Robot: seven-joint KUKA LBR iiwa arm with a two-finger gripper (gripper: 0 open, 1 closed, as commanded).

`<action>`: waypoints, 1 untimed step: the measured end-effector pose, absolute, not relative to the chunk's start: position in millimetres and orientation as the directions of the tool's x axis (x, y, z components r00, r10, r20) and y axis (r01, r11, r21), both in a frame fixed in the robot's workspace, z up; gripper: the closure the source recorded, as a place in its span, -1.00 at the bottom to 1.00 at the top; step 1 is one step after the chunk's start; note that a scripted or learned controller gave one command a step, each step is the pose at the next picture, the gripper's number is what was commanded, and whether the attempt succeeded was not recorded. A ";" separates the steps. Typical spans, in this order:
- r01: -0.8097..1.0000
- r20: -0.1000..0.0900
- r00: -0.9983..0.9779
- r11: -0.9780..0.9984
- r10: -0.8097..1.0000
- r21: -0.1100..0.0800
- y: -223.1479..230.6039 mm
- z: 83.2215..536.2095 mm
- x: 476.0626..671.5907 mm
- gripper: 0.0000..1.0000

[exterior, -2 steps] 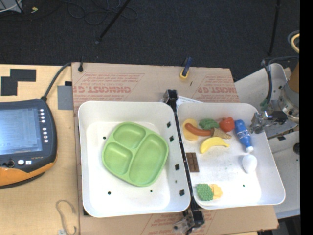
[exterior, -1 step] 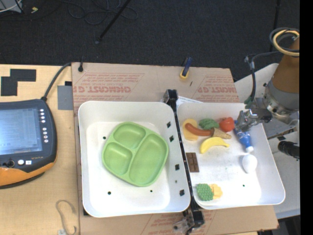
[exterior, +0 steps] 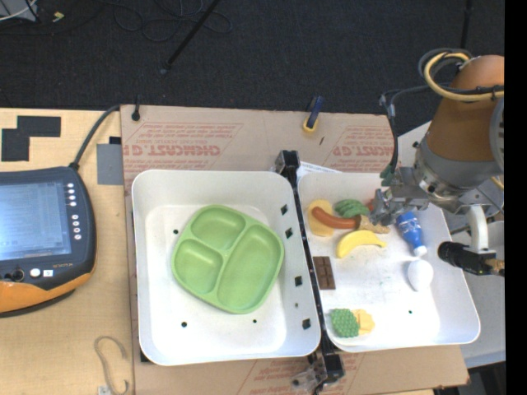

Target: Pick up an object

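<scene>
Beside the end effector [exterior: 385, 206], whose grip I cannot tell, the right bin [exterior: 449, 323] holds a banana [exterior: 359, 242] and blue bottle [exterior: 410, 232]; left of it, a green plate [exterior: 228, 257] fills the other bin [exterior: 156, 303] on the bench [exterior: 82, 327].

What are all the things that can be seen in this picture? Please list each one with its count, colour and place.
bins: 2, white, side by side on the bench
divided plate: 1, green, in the left bin
hot dog: 1, red and yellow, right bin, far left part
leafy toy: 1, green, beside the hot dog
banana: 1, yellow, right bin, middle
bottle: 1, blue, right bin, near the claw
egg-shaped object: 1, white, right bin, right side
small block: 1, brown, right bin, left edge
broccoli toy: 1, green with a yellow piece, right bin, near corner
pendant: 1, grey and orange, left of the bins
arm: 1, grey and orange, from the right
claw: 1, dark, over the right bin
</scene>
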State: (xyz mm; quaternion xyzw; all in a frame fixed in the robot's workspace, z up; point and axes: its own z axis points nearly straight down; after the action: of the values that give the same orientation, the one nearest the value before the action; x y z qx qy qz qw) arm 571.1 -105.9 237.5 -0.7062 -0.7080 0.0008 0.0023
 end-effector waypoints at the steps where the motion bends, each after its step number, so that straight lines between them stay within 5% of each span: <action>1: 1.000 0.002 -0.003 0.003 1.000 -0.005 -51.6 238.1 566.6 1.00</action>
State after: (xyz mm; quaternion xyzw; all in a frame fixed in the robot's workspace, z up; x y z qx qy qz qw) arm 566.6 -51.6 238.1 -0.7060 -0.7082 0.0011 0.0022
